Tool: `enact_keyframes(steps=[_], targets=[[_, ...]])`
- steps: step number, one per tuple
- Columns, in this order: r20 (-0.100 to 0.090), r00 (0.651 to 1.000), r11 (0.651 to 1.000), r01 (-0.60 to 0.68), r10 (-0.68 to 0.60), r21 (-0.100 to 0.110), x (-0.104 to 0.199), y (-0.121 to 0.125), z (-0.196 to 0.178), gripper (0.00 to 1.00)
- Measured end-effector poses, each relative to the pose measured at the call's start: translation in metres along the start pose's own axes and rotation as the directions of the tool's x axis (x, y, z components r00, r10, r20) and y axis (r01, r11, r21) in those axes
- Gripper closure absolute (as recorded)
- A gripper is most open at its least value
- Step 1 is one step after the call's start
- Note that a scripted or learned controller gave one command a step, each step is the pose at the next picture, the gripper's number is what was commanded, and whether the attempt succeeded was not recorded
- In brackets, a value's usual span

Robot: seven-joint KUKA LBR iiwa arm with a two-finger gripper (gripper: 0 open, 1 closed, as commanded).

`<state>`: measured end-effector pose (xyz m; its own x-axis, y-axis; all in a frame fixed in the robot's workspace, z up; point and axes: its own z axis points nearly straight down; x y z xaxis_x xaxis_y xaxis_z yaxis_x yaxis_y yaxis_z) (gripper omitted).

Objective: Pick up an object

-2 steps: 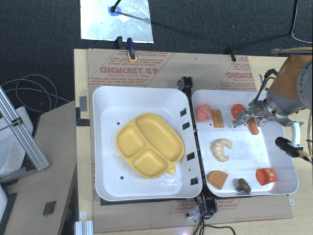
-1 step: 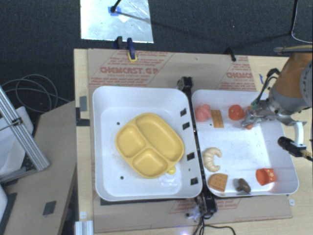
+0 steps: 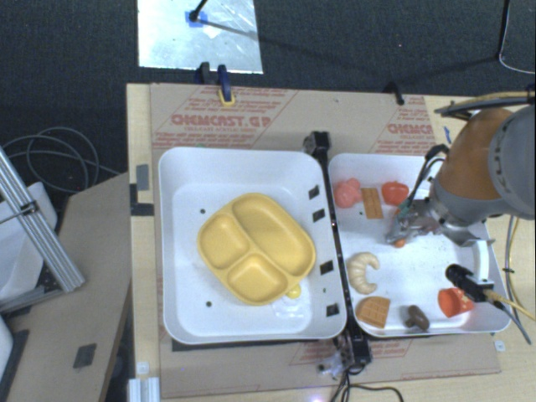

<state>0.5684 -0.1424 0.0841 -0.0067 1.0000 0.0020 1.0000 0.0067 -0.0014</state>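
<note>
My gripper (image 3: 403, 227) is low in the right bin (image 3: 419, 167), near its middle. A small orange-red piece (image 3: 399, 242) shows just under its tip; whether it is held cannot be made out. Behind the gripper lie a red tomato-like item (image 3: 394, 193), an orange wafer (image 3: 371, 202) and a pink lump (image 3: 347, 193). A pale croissant (image 3: 364, 271) lies to the front left of the gripper. Along the front wall sit a waffle piece (image 3: 373, 311), a small brown item (image 3: 415, 316) and a red piece (image 3: 453, 301).
The left bin (image 3: 180, 224) holds a yellow divided plate (image 3: 255, 245). A black-clipped divider (image 3: 328, 241) separates the two bins. The arm's orange and grey body (image 3: 481, 170) hangs over the right bin's far right side.
</note>
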Motion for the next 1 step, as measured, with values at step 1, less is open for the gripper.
enact_keyframes(steps=[1], targets=[[-0.002,1.000,1.000,0.005,-0.005,-0.003,0.0982,-0.0686,-0.1048,1.00]])
